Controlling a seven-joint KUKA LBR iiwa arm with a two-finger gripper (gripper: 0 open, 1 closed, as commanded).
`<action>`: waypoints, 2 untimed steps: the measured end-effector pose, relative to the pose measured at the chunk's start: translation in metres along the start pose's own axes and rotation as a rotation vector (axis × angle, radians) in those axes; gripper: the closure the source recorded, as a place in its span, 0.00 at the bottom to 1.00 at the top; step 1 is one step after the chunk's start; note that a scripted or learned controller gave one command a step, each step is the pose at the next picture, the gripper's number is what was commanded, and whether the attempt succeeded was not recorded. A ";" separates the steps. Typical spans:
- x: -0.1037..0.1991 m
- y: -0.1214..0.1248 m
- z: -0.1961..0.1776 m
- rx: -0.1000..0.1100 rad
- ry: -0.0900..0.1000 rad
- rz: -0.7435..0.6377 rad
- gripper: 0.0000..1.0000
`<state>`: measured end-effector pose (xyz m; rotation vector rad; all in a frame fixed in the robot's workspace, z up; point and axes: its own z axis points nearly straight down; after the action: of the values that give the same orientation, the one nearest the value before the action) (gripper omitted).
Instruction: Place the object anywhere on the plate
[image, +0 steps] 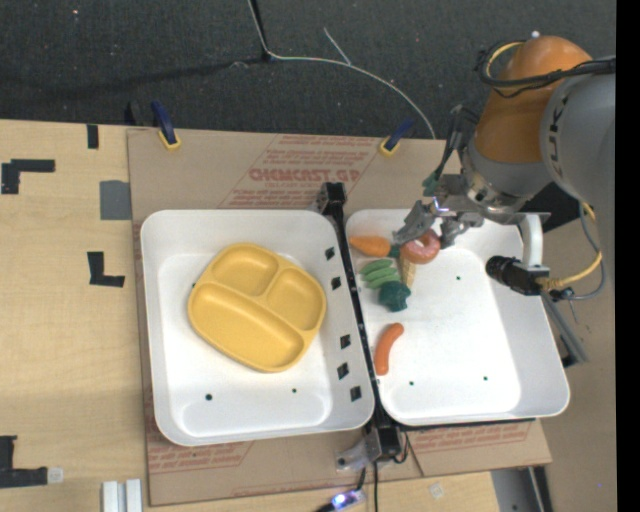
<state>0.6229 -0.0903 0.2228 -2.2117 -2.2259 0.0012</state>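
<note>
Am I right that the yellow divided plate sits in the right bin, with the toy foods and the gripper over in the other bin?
Not quite. The camera view shows the yellow divided plate in the left bin, not the right. The rest stands: the toy foods, such as the carrot and sausage, lie in the other bin, where the gripper is too.

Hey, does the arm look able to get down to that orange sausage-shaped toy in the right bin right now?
Probably yes. The orange sausage-shaped toy lies alone on bare floor of the right white bin, apart from the green toys, with nothing over it. The gripper hovers farther back in that bin.
</note>
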 end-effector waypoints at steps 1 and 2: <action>0.052 -0.009 0.011 0.000 -0.001 0.001 1.00; 0.111 -0.018 -0.002 -0.002 0.000 -0.001 1.00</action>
<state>0.6046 0.0207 0.2248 -2.2109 -2.2282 -0.0014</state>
